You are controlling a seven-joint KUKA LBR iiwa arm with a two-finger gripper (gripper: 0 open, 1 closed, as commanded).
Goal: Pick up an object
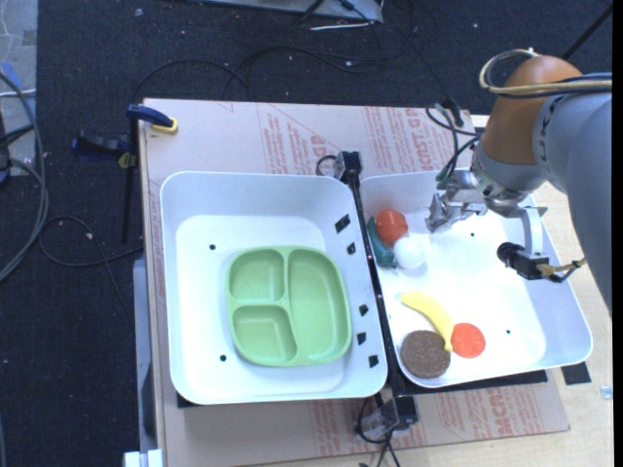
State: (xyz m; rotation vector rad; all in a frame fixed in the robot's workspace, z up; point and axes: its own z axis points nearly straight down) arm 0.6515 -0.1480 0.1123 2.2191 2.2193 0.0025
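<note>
- Two white bins sit side by side on a pale bench [253,134]: the left bin [200,261] fills the middle of the frame and the right bin [506,300] lies at the right.
- One green tray [289,305] with three compartments lies flat in the left bin, a little below the middle of its floor.
- Six loose things lie in the right bin, all toward its left half.
- A red ball [391,225] lies near the bin's upper left wall, with a teal thing [383,253] just below it against the wall; its shape is too small to tell.
- A white ball [412,251] lies just beside the teal thing and just below and right of the red ball.
- A banana [428,311] lies lower down, slanting from upper left to lower right.
- A brown disc [425,353] sits at the bin's lower left, touching or nearly touching the banana's lower end; an orange disc [468,340] lies just right of that end.
- The grey arm [574,154] reaches in from the right edge, its orange band [521,115] at the upper right.
- The gripper [443,212] hangs over the upper part of the right bin, near the white ball and to its upper right; nothing shows in its grasp.
- Whether the gripper is released or clenched I cannot tell from this angle.
- A blue clamp [151,117] grips the bench's upper left corner.
</note>
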